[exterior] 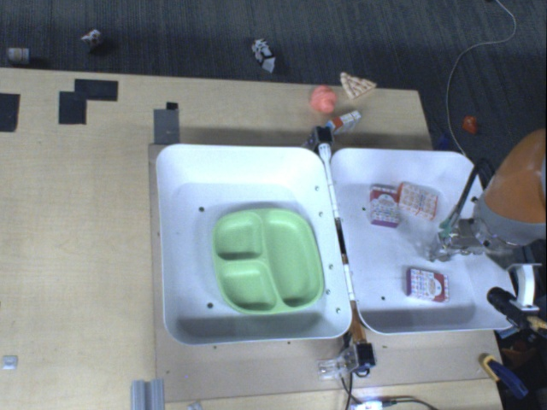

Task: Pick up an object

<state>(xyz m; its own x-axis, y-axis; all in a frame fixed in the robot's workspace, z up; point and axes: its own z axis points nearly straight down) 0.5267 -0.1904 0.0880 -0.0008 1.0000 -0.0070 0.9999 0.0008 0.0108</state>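
The right bin [359, 229] holds three small flat packets. One red and white packet [385, 205] lies beside an orange patterned packet [418, 200] near the bin's back. A third red packet [426, 284] lies near the front. My gripper [446, 244] hangs low over the bin's right side, between the orange packet and the front packet. Nothing shows between its fingers. The arm's orange band [521, 186] sits at the view's right edge.
The left bin [184, 229] holds a green divided tray [267, 259]. Behind the bins on the bench lie a pink ball [323, 99], a pizza-slice toy [357, 84] and a small tube [344, 121]. Cables run along the bench's front edge.
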